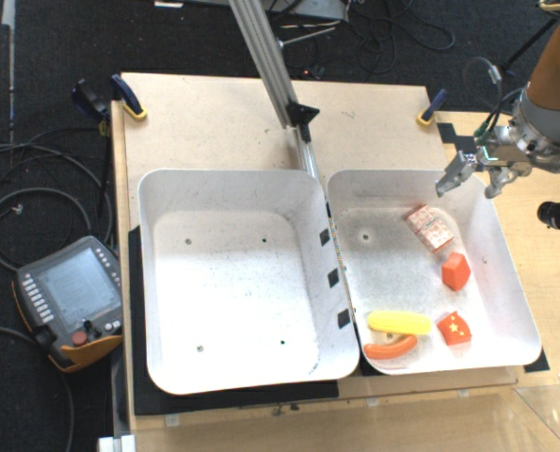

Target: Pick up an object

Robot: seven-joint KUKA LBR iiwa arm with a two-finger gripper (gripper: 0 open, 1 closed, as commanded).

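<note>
My gripper point(474, 179) hangs open above the far right rim of the right bin point(505, 252), with nothing between its fingers. Below and to its left a pink speckled block point(429, 227) lies in the bin. An orange block point(456, 271) sits nearer the front. Along the front edge lie a yellow banana-shaped piece point(399, 323), an orange curved piece point(391, 347) under it, and a red block with a yellow mark point(455, 329).
The left bin point(167, 205) stands beside the right one, sharing a middle wall. A slanted metal pole point(265, 50) rises from the bench behind the bins. A teach pendant point(68, 299) lies on the floor at left.
</note>
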